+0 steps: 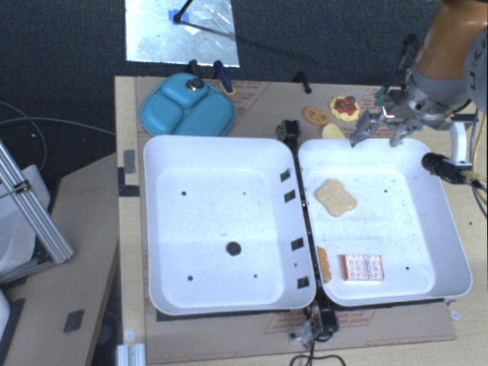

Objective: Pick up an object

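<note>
Nearest to me, low in the right white bin (446, 239), lies a small flat packet (362, 267) printed in red and white, rectangular, with a slim orange-brown biscuit-like piece (323, 264) just beside it against the bin's left wall. Further up the same bin, toward its middle, sits a pale tan slice (335, 197) shaped like toast, flat with rounded corners and a matte surface.

The jaws (379, 128) hang over the bin's upper rim, in the upper right of the frame. They look spread apart, two dark metal prongs angled downward with nothing pinched between them. The toast slice lies below and to the left of them, well apart; the packet lies further down still.

Behind the rim, on the cardboard-coloured counter (263, 101), rest a small round pizza-like toy (345, 107) with red topping, a brown cookie-like piece (315, 115) and a pale yellow lump (332, 132) touching the bin's edge.

The left white bin (164, 158) is smooth plastic, with a small dark disc (233, 248) on its floor. A teal divided plastic tray (187, 107) sits at the counter's upper left, and a shiny foil-like sheet (181, 19) lies beyond it.
</note>
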### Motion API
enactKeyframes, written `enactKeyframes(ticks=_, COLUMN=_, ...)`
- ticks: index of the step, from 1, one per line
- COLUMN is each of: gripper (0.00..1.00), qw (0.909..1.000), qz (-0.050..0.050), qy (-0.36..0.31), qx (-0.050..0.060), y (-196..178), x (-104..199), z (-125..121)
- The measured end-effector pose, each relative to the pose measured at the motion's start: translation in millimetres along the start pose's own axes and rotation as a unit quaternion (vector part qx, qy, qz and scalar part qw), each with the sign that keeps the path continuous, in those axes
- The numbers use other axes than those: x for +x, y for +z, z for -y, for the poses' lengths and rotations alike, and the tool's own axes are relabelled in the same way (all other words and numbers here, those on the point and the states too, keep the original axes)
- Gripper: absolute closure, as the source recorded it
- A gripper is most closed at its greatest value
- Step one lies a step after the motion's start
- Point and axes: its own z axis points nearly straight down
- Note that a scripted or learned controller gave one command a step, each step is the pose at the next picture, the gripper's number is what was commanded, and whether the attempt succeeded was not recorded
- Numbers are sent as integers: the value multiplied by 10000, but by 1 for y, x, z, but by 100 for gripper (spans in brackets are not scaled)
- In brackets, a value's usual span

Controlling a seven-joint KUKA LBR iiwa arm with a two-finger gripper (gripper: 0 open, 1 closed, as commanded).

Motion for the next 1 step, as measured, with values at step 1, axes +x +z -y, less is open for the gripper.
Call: enactKeyframes(ticks=1, gripper=0, qw=10000, qz=-15, qy=21, qx=70, y=101, x=3, z=86)
